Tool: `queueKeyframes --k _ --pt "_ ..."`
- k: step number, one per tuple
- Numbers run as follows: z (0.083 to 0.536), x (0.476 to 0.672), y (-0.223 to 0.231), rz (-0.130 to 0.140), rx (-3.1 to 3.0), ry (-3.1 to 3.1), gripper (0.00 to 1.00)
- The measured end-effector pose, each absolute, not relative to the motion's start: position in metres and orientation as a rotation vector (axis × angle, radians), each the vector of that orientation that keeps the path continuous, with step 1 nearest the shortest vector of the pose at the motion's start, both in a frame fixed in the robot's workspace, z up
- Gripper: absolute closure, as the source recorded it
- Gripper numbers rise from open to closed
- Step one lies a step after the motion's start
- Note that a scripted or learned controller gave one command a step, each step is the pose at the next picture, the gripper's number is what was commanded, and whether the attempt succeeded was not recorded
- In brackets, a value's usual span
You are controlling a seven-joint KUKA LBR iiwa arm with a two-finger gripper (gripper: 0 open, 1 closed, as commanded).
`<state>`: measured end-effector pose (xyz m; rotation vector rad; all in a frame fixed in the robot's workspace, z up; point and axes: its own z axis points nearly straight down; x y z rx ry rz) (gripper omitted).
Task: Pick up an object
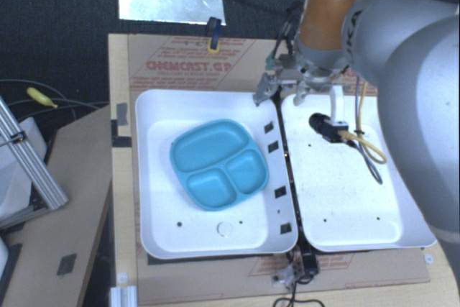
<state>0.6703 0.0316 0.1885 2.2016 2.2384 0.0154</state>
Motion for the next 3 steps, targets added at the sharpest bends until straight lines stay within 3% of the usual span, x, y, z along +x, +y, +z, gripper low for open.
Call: queueKeyframes --k 1,2,3 --pt "0.288 0.612 0.112 0.017 2.205 2.235 0.00" --pt "0.329 0.558 0.160 0.008 2.211 2.233 0.00" --pt "0.403 0.595 0.183 0.018 2.211 2.225 0.00"
